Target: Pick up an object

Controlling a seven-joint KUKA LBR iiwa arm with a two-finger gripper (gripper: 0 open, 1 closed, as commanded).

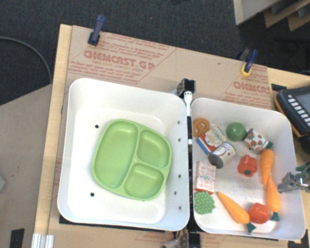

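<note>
The right white bin [299,146] holds several toy foods: a green ball [236,130], a red pepper [247,165], a pretzel [201,125], two small cans [256,141] [221,153], a pink packet [206,176], a green bumpy piece [203,202], a tomato [259,213] and three carrots [266,164] [273,196] [234,207]. My gripper [290,183] sits low at the bin's right rim, just right of the two upright carrots. Nothing shows between its fingers.
The left bin [75,136] holds a green divided plate [132,160]. A black control pendant [309,109] with cables lies off the right bin's far right corner. A blue clamp [97,22] and a yellow clamp [249,63] hold the board's far edge.
</note>
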